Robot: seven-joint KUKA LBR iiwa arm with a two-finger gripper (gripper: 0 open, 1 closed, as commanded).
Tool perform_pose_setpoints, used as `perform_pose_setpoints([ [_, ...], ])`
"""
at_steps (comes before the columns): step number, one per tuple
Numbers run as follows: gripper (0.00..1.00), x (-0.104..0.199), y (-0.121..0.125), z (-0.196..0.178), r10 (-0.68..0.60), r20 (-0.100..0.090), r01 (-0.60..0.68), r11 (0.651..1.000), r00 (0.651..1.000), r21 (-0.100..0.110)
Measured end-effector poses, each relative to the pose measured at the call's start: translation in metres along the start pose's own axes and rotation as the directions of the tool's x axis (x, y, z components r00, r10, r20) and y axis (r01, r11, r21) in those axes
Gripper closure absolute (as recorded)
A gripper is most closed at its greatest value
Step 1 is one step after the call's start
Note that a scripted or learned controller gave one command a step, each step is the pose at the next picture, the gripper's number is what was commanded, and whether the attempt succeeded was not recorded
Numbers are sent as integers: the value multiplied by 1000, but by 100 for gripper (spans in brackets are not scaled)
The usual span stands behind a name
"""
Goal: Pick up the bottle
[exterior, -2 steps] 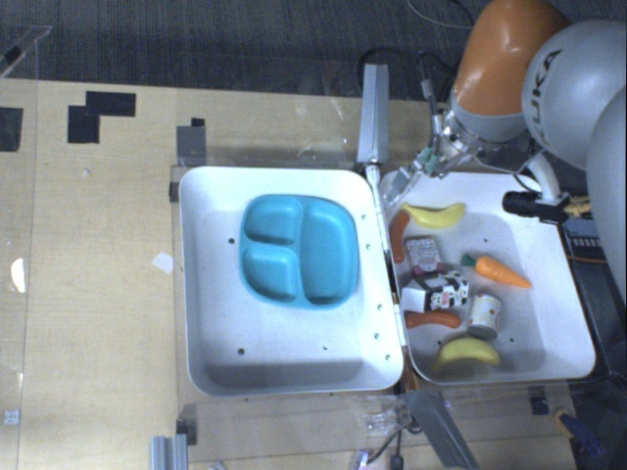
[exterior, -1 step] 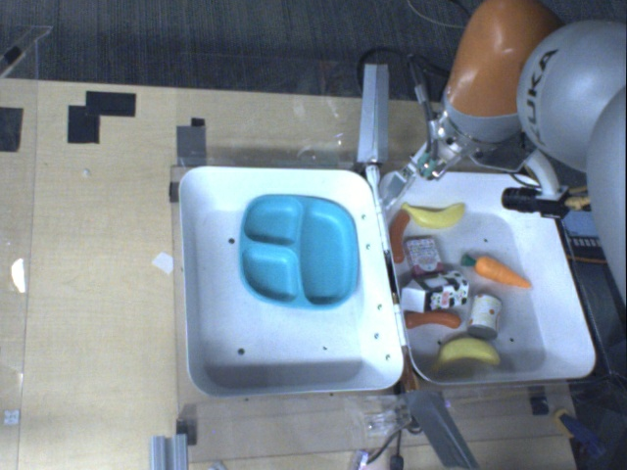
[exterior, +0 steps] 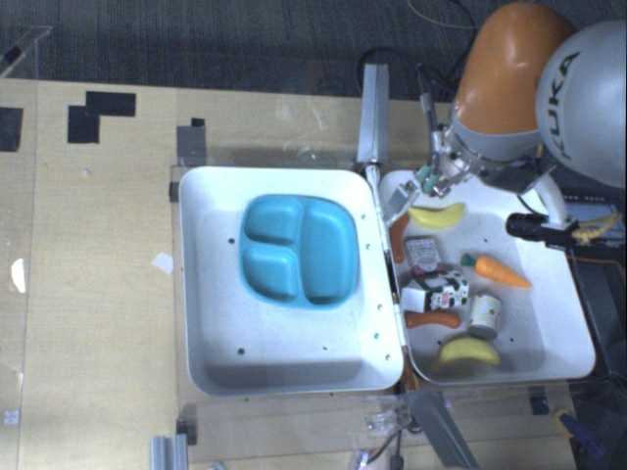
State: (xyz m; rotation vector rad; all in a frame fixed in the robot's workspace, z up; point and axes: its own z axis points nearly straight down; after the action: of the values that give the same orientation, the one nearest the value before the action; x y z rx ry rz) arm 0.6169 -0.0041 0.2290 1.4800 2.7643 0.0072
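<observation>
A small white bottle with black marks [exterior: 443, 290] lies on its side near the middle of the right bin [exterior: 558, 355]. The gripper [exterior: 429, 178] hangs over the far left corner of that bin, just above a yellow banana [exterior: 437, 216]. It sits well behind the bottle and apart from it. The grey arm with its orange band [exterior: 505, 57] reaches in from the upper right and hides the bin's far edge.
Around the bottle lie a carrot [exterior: 497, 272], a grey packet [exterior: 423, 254], a red piece [exterior: 431, 320], a small grey can [exterior: 483, 313], a second banana [exterior: 467, 352] and a brown piece [exterior: 398, 236]. The left bin [exterior: 211, 360] holds a blue divided plate [exterior: 299, 249].
</observation>
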Motion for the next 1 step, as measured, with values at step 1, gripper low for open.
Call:
perform_pose_setpoints([
  [1, 0, -49, 31, 43, -105, 1, 105, 994, 994, 0],
])
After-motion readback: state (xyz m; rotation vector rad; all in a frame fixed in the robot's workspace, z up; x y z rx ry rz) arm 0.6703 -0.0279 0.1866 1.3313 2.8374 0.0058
